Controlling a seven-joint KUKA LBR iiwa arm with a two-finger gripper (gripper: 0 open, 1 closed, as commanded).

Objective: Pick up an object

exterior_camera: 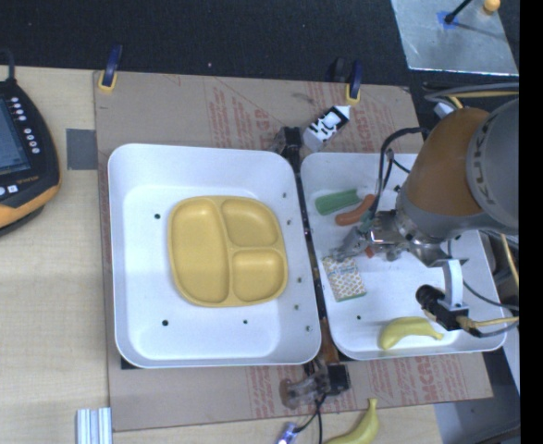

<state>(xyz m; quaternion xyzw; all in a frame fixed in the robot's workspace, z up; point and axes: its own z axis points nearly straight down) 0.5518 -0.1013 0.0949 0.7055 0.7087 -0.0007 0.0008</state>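
In the right bin [345, 336] lie a green block [335, 201], an orange carrot-like piece [354, 213], a checkered sponge pad [344, 277] and a yellow banana [410, 333]. My gripper [362, 240] is low in this bin, between the carrot piece and the sponge pad. The orange band and grey arm rise to its right and cover the bin's right side. Nothing shows between the fingers.
The left bin [141, 340] holds a yellow divided plate [227, 250]. A tablet pendant [7, 155] rests at the far left of the bench. A second banana [359, 425] lies outside the bins at the bottom. A black-and-white item [327, 125] sits behind the bins.
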